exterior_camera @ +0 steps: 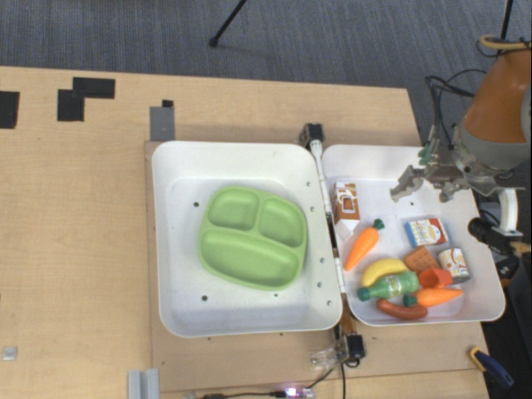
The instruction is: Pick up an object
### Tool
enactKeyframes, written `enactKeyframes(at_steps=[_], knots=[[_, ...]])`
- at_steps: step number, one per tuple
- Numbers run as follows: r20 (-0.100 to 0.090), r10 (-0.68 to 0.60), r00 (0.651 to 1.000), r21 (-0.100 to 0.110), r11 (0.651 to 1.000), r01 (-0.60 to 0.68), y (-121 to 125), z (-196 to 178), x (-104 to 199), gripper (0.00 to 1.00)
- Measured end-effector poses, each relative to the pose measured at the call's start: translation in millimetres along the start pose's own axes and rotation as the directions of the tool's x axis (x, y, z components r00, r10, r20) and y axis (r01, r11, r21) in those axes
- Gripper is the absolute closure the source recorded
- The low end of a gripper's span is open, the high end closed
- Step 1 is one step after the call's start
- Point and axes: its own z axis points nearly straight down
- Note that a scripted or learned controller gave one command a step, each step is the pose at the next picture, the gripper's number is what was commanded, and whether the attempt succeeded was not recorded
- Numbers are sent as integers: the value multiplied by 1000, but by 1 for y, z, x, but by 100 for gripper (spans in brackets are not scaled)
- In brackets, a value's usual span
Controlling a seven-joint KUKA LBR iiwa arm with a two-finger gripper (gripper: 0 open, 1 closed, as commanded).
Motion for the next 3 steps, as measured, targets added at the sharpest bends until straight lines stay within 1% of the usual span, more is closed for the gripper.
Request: enactKeyframes(at_steps=[1,2,3], knots=[[0,48,999,-1,999,-48,-19,88,32,0],[-1,313,950,0,950,-313,29,109,31,0],[-1,307,952,-4,952,-307,30,97,32,100]])
